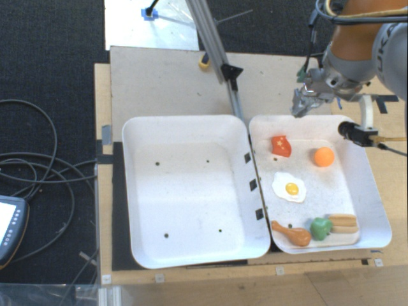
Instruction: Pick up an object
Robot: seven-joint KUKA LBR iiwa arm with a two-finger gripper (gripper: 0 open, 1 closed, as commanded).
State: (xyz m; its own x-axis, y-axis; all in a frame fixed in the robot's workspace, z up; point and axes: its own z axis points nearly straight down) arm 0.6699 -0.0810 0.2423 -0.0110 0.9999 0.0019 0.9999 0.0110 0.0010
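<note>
The counter [166, 81] is a pale board carrying two shallow white bins side by side. The left bin [137, 171] is the bigger stretch of white, and the right bin [373, 190] touches it along a shared edge marked with small black clips.

The grey arm [366, 18], with its orange band, reaches in from the right and hangs over the far edge of the right bin. Its gripper [301, 109] points down just above the bin's back rim, apart from every object; nothing sits between its fingers, and whether they are spread or closed cannot be told from this angle.

All the toy food lies in the right bin. A fried egg [289, 188] sits near the middle. Along the near wall lie a hot dog bun [343, 222], a brown drumstick [292, 233] and, between them and touching the bun, a green vegetable piece [320, 227]. An orange ball [324, 157] rests towards the right wall, and a red strawberry-like piece [281, 146] lies nearest the gripper, towards the back left.

A metal pole [210, 34] slants across the counter's far side.
</note>
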